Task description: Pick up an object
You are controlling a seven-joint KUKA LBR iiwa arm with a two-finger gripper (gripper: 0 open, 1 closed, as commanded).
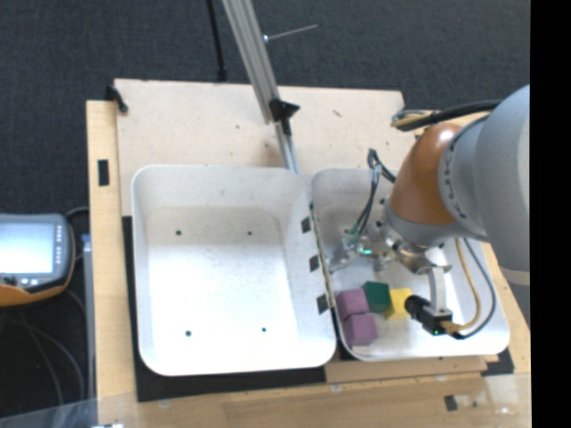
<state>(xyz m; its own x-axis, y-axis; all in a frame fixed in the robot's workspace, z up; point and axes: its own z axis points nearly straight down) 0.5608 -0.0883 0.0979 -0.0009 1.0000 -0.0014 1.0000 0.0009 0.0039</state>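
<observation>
Reaching in from the right, the arm (464,176) hangs low over the right-hand bin (332,190), its orange band (426,178) angled down toward the bin floor. The tool (357,248) sits near the bin's left wall, just above a small cluster of blocks, and its tips are lost among cables and brackets, so whether it is open or closed cannot be told. Nothing can be seen between its tips.

The likely targets lie bunched in the bin's lower left corner: two purple blocks (355,316) stacked close, a green block (377,293) touching them, and a yellow block (398,301) tucked just beside the green. That crowding probably matters, since a descent on one piece could nudge its neighbours, and the bin wall leaves little room on that side. The left-hand bin (214,266) lies alongside on the counter (223,114), seemingly waiting as the drop-off. Judging by the pose, this looks like the approach stage, with the pick not yet made.
</observation>
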